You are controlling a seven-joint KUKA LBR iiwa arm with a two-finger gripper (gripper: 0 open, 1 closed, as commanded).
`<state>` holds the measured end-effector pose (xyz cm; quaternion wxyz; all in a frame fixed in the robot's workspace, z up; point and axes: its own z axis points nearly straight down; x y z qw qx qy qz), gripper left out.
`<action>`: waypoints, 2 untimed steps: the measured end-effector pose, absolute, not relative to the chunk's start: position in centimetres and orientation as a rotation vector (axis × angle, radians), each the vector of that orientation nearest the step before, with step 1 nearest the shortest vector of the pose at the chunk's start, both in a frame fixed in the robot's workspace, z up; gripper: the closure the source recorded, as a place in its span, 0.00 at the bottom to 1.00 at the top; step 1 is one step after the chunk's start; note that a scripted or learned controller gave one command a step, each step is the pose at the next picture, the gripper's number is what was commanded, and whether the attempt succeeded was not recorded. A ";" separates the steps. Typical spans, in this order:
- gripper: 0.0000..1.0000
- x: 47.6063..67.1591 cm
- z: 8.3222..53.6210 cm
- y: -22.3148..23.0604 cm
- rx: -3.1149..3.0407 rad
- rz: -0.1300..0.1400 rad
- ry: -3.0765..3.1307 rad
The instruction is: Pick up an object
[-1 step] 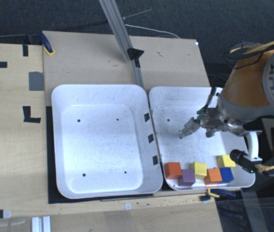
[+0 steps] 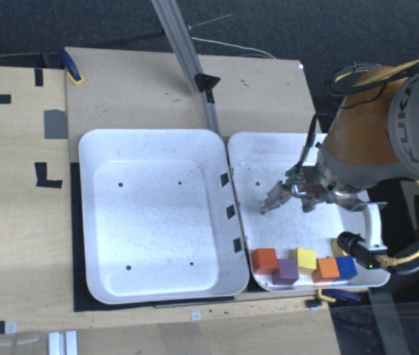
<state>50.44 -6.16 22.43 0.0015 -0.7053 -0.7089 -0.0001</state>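
Note:
Several small blocks lie along the near edge of the right bin (image 2: 268, 154): an orange block (image 2: 264, 259), a purple block (image 2: 288, 271), a yellow block (image 2: 307, 258), a second orange block (image 2: 327, 269) and a blue block (image 2: 346, 267). My gripper (image 2: 289, 203) hangs over the middle of the right bin, above and behind the blocks. It is open, its two grey fingers (image 2: 270, 202) spread wide with nothing between them. The arm's orange band (image 2: 364, 135) rises to the right.
The left bin (image 2: 98, 154) lies beside the right one. A slanted metal rail (image 2: 183, 43) runs from the top down to the gap between the bins. A black cable and fitting (image 2: 357, 246) sit by the right bin's near right corner.

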 end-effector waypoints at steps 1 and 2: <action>0.00 53.7 19.0 -3.9 -2.217 0.004 -2.224; 0.00 54.0 20.2 4.1 -2.209 -0.002 -2.230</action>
